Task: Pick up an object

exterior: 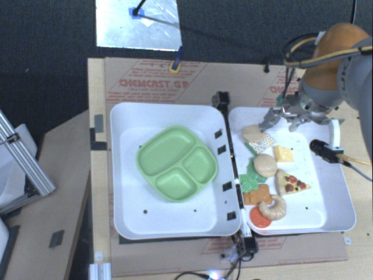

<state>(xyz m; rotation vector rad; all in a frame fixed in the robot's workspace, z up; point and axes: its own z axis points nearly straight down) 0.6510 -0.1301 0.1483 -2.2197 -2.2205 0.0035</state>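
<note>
The grey two-finger gripper (281, 120) hung over the far part of the shallow white right-hand bin (335, 200), its fingers spread apart with nothing between them. Just beside its nearer fingertip lay a pale beige rounded toy food piece (253, 133), resting partly on a small speckled white card (266, 142).

The rest of the candidates were heaped toward the bin's near-left side: a yellow cheese-like square (284, 154), a tan bun-shaped lump (264, 165), a toy pizza slice with red topping (291, 184), a green leafy plastic piece (250, 179), an orange cracker-like square (256, 195), a curled tan croissant shape (275, 207) and a red disc (260, 219).

The white left-hand bin (125, 174) held only a green three-compartment plastic tray (176, 164).

By my reading, this was the approach step, with nothing yet lifted. The next move would call for bringing the open fingers down astride the pale beige piece, probably the nearest target, then closing squarely on it; its rounded, low form and the card beneath it could let it slip or skate aside
</note>
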